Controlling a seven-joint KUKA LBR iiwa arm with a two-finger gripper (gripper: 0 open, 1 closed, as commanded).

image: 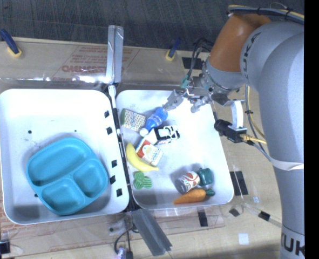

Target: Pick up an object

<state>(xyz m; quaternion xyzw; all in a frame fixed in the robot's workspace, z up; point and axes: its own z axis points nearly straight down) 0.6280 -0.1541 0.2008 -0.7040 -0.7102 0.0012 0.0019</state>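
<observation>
Two shallow white bins sat side by side on the bench. The left bin [19, 107] held a blue divided tray [67, 176] lying flat toward its near half. The right bin [216, 144] carried all the small objects. A green-and-white patterned packet [131, 119] lay near the bin's far left corner, and a blue bottle [155, 120] with a white cap rested tilted just beside it, its body pointing toward the gripper. A small black-and-white item [167, 134] lay touching the bottle's near side. Below that sat a red-and-white carton [150, 152], and a yellow banana [137, 159] curved along the carton's left edge, touching it. A small green piece [143, 182] lay just beneath the banana. Near the front right corner a red-and-white can [188, 181] lay on its side, a dark teal object [205, 176] sat against it, and an orange carrot [190, 197] stretched along the front wall, just beside both.

The grey arm reached in from the right, its orange band [232, 39] above the wrist. The gripper [184, 100] hung over the far part of the right bin, near the back wall. Its two fingers stood apart, one fingertip [172, 100] reaching toward the blue bottle's upper end and the other well to the right. Nothing was seen between them. Whether the left finger touched the bottle could not be told
</observation>
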